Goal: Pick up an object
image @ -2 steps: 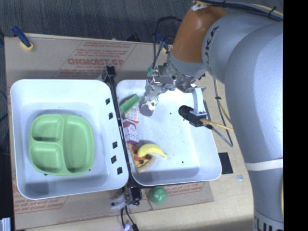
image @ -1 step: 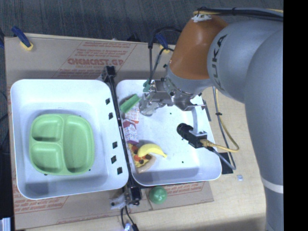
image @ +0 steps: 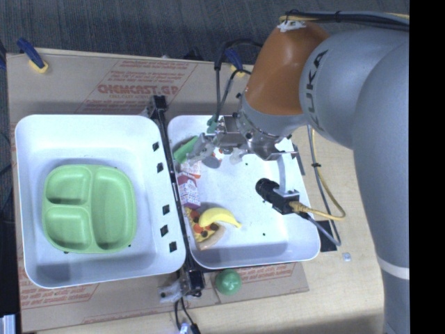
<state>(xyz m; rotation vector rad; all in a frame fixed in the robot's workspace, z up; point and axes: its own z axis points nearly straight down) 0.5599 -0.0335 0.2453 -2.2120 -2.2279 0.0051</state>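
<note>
Gripper (image: 212, 152) hangs over the right bin's (image: 306, 245) far left corner, can't tell how its jaws stand. Banana (image: 221, 218) lies near that bin's near left corner, green tray (image: 89, 208) in the left bin.

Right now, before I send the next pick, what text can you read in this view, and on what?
"KUKA": on the grey arm, running up its side.
"CHEMCAST GP": red print on the cardboard sheet under the bins.
Smaller red lines around it and along the cardboard's front edge: too blurred to read.
Snack wrapper print: too small to read.
</note>
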